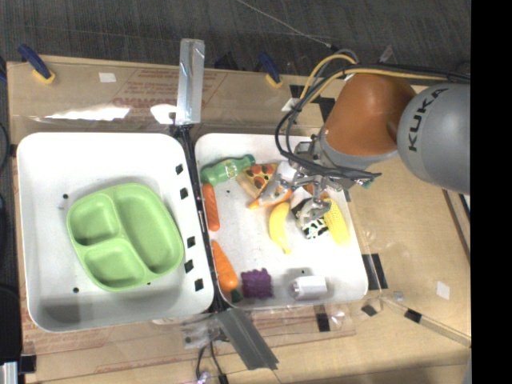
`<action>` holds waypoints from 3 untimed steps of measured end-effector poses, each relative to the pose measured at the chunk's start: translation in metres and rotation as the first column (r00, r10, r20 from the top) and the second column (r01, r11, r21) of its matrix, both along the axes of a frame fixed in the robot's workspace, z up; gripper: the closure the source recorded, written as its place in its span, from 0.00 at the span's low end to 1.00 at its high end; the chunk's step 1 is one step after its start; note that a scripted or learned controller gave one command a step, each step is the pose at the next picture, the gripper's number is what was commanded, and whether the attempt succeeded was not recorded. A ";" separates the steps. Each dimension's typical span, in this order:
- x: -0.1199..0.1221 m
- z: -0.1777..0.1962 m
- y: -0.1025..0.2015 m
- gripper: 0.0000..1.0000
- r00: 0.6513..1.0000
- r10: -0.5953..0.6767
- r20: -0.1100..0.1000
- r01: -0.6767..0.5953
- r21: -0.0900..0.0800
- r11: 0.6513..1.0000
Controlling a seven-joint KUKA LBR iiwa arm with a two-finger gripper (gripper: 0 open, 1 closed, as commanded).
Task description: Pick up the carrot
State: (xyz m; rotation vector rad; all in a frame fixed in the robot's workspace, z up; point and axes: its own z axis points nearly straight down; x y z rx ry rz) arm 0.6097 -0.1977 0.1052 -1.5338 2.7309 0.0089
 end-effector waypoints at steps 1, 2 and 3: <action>0.021 -0.009 0.017 0.00 1.000 0.019 0.004 -0.019 -0.010 1.000; 0.023 0.003 0.017 1.00 1.000 0.021 0.010 -0.021 -0.010 1.000; 0.012 0.096 0.058 1.00 0.967 0.255 0.002 -0.255 -0.011 0.967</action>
